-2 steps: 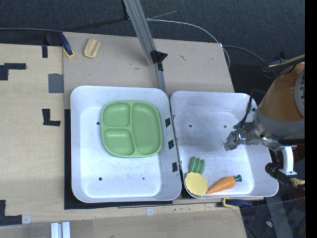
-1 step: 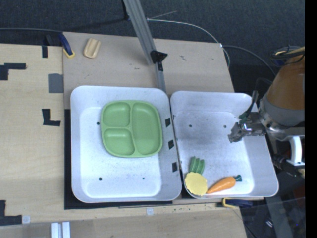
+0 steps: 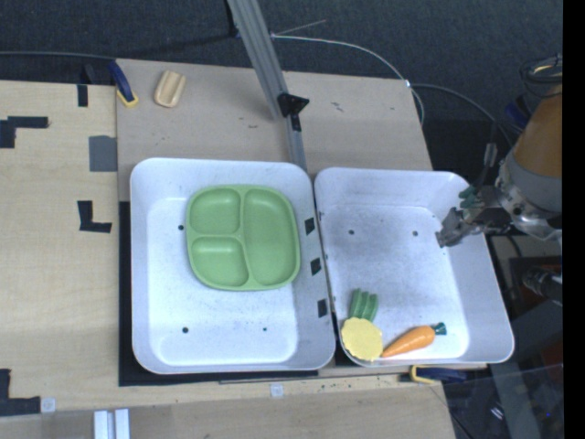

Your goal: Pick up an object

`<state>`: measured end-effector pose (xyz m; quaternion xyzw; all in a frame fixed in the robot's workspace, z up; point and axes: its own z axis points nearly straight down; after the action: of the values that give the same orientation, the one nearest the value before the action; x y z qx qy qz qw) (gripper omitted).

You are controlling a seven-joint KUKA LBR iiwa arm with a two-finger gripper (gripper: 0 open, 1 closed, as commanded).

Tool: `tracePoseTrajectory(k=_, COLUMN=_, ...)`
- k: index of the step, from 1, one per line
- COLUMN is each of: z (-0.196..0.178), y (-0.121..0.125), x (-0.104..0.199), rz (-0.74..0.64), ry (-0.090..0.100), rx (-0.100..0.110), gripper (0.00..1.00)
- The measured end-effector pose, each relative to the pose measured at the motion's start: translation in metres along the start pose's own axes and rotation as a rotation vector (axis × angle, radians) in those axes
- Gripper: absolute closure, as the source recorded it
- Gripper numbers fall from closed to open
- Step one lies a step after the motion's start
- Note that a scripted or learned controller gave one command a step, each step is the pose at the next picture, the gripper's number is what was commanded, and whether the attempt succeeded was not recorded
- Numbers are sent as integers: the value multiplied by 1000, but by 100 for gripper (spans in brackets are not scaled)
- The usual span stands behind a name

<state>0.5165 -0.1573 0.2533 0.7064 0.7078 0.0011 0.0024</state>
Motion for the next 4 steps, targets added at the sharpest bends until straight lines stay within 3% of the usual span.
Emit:
tracePoseTrajectory(k=3, z=19, y=61, x=144, rz=-5, ry=3, rx=7, gripper=100)
tracePoseTrajectory(k=4, z=23, y=95, x=191, rz=-5, ry=3, rx=5, gripper=100)
